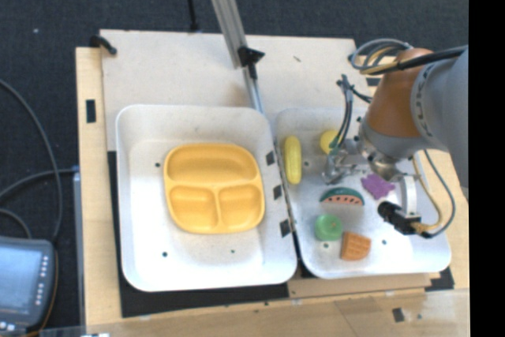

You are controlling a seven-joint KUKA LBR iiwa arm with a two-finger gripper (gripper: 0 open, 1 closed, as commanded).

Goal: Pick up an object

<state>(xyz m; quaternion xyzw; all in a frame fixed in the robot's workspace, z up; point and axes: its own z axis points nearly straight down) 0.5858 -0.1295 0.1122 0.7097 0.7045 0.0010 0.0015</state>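
Note:
My gripper (339, 168) hangs low in the right bin (426, 252), near its middle. Just below it lies a watermelon slice (342, 199), and a yellow ball (329, 141) sits just above it. A yellow banana-shaped piece (292, 159) lies along the bin's left side. A purple piece (377, 186) rests to the right of the gripper, partly under the wrist. A green round piece (328, 228) and an orange piece (355, 246) lie toward the front. Nothing shows between the fingers.
The left bin (142, 249) holds a yellow compartment plate (213, 187). A slanted metal pole (225, 4) rises from behind the bins, with its foot near the divide between them. The arm covers the right bin's far right corner.

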